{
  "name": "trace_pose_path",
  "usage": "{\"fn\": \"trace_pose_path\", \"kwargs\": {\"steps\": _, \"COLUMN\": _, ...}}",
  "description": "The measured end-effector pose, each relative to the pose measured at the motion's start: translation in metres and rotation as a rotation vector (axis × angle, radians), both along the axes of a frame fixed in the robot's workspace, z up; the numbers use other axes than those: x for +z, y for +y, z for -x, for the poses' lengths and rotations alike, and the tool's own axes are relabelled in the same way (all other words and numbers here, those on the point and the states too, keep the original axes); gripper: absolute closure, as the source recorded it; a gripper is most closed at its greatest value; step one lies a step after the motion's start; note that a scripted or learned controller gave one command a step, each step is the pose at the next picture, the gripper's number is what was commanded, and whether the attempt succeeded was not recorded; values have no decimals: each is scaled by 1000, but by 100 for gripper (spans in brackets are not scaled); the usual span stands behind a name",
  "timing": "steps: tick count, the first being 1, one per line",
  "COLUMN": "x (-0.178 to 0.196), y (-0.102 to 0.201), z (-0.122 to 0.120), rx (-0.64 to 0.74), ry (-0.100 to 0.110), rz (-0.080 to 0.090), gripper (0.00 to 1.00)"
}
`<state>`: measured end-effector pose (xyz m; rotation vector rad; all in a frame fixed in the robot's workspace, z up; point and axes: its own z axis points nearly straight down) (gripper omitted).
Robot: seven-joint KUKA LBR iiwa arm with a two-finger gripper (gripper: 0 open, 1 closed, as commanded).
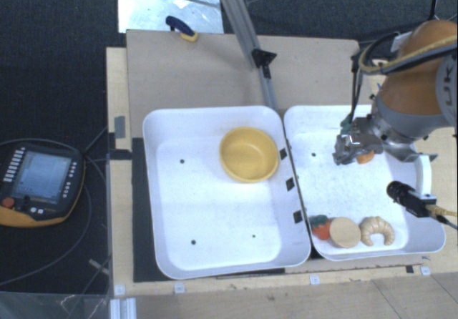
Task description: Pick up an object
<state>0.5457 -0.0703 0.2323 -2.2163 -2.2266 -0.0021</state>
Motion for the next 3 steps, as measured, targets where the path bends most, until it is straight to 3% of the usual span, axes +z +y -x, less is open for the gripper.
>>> {"fn": "trace_pose_path", "kwargs": {"steps": 2, "x": -18, "y": 110, "z": -14, "rx": 0, "ry": 1, "rz": 0, "gripper": 100}}
{"fn": "trace_pose_path", "kwargs": {"steps": 3, "x": -4, "y": 165, "z": -23, "rx": 1, "ry": 0, "rz": -1, "gripper": 100}}
